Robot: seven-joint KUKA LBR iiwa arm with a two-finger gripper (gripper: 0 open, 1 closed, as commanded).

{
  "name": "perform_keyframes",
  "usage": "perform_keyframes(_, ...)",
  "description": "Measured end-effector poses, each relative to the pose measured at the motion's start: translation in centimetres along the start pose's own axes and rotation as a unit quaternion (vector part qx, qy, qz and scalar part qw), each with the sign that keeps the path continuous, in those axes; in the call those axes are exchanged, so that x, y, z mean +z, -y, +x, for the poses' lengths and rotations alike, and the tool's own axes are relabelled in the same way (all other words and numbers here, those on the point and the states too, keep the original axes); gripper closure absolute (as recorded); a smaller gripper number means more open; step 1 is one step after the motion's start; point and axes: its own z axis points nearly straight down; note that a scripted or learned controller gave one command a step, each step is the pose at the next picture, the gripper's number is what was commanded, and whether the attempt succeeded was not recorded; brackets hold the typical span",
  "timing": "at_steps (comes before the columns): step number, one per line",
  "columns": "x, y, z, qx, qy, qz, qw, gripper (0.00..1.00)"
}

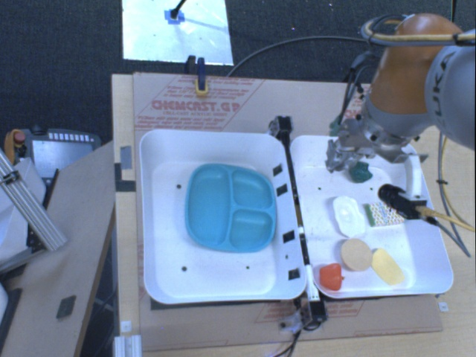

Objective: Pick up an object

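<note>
End effector sits low over the far end of the right bin, close to the divider between the bins; cannot tell whether it is wide or narrow. Dark teal object lies on the bin floor just beside it, with a white piece, patterned green packet, tan disc, yellow oval and red-orange piece nearer the camera in the same bin. Left bin holds a blue divided plate.

Grey arm, orange band, silvery tool
</note>
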Motion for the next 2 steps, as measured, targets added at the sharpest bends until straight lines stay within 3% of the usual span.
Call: perform_keyframes(2,0.3,1.6,11.5,0.000,0.000,0.001,1.0000,1.00)
